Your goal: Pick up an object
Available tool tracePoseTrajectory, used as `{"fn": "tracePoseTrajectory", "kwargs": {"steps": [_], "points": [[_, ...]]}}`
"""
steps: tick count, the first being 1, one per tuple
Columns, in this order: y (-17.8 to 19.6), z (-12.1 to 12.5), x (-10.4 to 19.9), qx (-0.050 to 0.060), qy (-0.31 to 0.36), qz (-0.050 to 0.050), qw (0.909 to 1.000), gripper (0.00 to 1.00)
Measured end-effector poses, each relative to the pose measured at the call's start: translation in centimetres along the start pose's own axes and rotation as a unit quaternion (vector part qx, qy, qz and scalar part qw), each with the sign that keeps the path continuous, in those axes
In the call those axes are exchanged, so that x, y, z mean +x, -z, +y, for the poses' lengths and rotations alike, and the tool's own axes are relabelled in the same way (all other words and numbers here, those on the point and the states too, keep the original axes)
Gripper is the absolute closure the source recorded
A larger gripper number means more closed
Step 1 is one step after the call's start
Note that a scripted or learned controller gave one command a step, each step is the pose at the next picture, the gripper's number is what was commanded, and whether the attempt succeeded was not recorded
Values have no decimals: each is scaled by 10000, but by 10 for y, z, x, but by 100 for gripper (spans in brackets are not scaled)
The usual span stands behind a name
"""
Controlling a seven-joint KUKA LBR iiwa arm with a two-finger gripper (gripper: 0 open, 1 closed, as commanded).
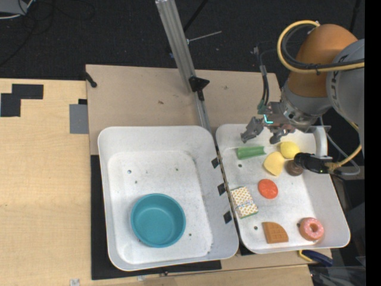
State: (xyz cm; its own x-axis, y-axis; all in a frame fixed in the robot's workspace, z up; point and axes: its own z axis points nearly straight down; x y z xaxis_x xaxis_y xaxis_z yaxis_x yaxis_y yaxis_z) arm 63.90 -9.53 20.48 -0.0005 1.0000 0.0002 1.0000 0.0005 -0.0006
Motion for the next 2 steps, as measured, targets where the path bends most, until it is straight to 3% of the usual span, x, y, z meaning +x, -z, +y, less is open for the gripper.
{"fn": "tracePoseTrajectory", "kwargs": {"steps": [1, 2], "points": [[0, 0, 0, 1, 0, 0, 10000, 0], [-43, -4, 0, 17, 0, 0, 10000, 0]]}}
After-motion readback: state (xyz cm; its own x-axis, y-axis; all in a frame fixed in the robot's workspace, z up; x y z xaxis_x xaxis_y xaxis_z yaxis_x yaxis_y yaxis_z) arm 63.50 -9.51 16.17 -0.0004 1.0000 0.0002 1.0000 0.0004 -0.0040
